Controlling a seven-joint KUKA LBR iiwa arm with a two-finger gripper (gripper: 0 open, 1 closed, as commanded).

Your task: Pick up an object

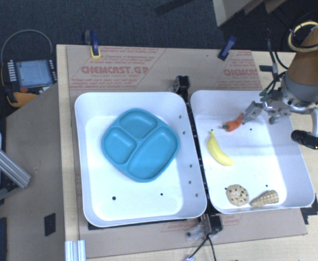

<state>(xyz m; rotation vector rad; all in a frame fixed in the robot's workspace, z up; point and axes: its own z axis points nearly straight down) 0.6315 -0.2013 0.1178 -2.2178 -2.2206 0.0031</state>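
Here's the arm (305, 64) reaching in over the far right corner of the right bin (289, 162), and the gripper (259, 110) hangs low by the bin's far edge, pointed toward the carrot (233, 125). The carrot lies in the far half of that bin, nearer its left wall, orange body with a bit of green at one end, and it sits just beside the nearest finger (250, 115); whether they touch I can't tell from up here. The jaws look spread, with grey fingers on either side of a gap and nothing between them, so nothing is held. Other choices in this bin: the banana (219, 150) toward the middle near the left wall, the cookie (237, 194) and the cone (264, 198) down by the near edge. Over in the left bin (93, 200) a blue plate (141, 144) sits in the middle, well apart from the action. The carrot looks like the target, I'd say. To do it well, the gripper should shift left until the carrot lies between the fingers, turn so they close across its narrow width, drop close to the floor, then squeeze. It's small and rounded, so an off-centre pinch could squirt it out toward the wall
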